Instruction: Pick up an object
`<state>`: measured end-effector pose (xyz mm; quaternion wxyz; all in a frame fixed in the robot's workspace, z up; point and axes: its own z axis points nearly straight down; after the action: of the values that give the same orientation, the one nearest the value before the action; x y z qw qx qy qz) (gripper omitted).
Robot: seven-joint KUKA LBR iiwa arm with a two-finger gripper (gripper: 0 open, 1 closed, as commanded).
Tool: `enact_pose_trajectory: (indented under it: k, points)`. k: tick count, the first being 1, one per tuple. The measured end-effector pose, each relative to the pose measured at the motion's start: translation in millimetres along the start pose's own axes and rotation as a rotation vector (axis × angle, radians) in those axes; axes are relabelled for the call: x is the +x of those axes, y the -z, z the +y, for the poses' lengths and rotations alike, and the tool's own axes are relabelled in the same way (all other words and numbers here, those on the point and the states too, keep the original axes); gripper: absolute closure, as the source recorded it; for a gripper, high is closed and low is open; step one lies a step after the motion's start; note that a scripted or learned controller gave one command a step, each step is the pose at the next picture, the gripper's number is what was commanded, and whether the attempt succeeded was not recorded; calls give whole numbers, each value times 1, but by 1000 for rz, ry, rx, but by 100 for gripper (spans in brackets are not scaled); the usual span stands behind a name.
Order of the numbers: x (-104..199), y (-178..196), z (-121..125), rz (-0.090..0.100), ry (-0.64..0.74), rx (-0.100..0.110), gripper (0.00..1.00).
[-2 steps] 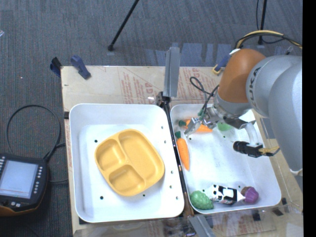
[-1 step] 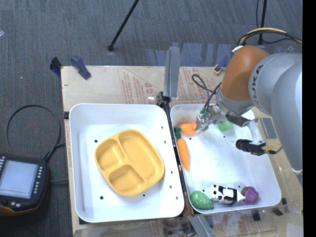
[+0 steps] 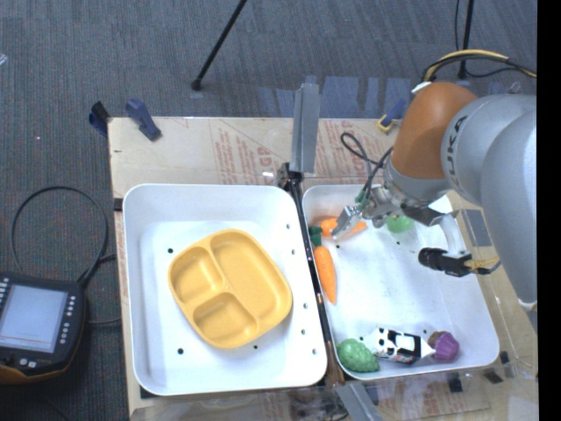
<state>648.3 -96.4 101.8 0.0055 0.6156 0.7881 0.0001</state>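
Here the pincer (image 3: pixel 349 226) sits low in the right bin (image 3: pixel 399 274), toward its 10 o'clock corner, with the grey wrist and orange band of the arm (image 3: pixel 438 139) leaning in from 2 o'clock. Whether its tips are apart or together I cannot tell; an orange piece (image 3: pixel 331 226) lies right at them, but a grip on it is not confirmed.

Just at 6 o'clock of the pincer lies a toy carrot (image 3: pixel 326 273), lengthwise along the bin's left wall. A small green item (image 3: pixel 400 224) sits at 3 o'clock, partly under the wrist. Along the bin's 6 o'clock edge, well apart from the pincer: a green leafy toy (image 3: pixel 357 355), a black-and-white cow figure (image 3: pixel 400 345), a purple toy (image 3: pixel 445 346).

The left bin (image 3: pixel 145 235) holds a yellow divided plate (image 3: pixel 230 286). Both bins rest on a worktop (image 3: pixel 202 147).

Risks, as judged:
- Orange piece is close to the bin's corner wall; a tip may catch the rim or divider and deflect.
- If contact is only at an edge, the piece may squirt out when squeezed or drop on lift.
- Carrot lies just beside; it may get nudged or pinched along.
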Motion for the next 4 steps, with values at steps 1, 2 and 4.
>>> enact_pose_trajectory:
  k: [1,2,4]
  points:
    - [5,23,-3,10,-2,8,0]
    - [-39,42,-13,9,-9,8,0]
    - [15,-17,-2,9,-136,13,0]
